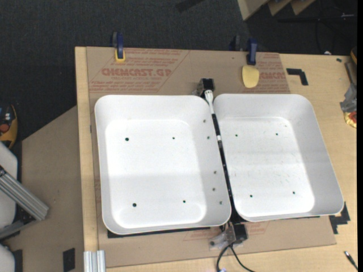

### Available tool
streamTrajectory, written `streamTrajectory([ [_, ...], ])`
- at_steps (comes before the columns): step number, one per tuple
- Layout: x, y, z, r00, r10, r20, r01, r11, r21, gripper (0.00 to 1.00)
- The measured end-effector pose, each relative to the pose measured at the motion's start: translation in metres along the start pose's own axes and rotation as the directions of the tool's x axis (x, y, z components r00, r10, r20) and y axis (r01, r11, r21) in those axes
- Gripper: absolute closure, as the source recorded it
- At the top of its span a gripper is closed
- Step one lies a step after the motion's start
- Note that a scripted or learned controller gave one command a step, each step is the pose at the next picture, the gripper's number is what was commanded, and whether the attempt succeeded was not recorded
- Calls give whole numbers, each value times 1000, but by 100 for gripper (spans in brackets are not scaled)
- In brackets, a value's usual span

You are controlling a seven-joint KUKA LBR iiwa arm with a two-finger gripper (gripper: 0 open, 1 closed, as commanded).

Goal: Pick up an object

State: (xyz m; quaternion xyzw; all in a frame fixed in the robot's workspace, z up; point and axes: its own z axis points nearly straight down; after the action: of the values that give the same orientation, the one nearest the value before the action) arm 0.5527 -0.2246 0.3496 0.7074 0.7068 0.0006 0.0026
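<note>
Seemingly before any reach, from the camera view: only a small yellowish thing point(250, 76) on the tabletop point(170, 67) just beyond the right bin point(266, 163), beside the left bin point(153, 169), worth picking; pincer state impossible to tell; next, choosing a target.

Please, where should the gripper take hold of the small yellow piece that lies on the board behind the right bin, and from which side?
Judging by its shape, grip the yellow piece across its narrow width, coming straight down from above. It lies flat on the brown board, apart from the right bin, with the blue clamp close behind it.
</note>
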Motion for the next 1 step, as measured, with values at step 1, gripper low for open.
streamTrajectory([
  [1, 0, -16, -31, 1000, 0, 0, 0, 1000, -1, 100],
])
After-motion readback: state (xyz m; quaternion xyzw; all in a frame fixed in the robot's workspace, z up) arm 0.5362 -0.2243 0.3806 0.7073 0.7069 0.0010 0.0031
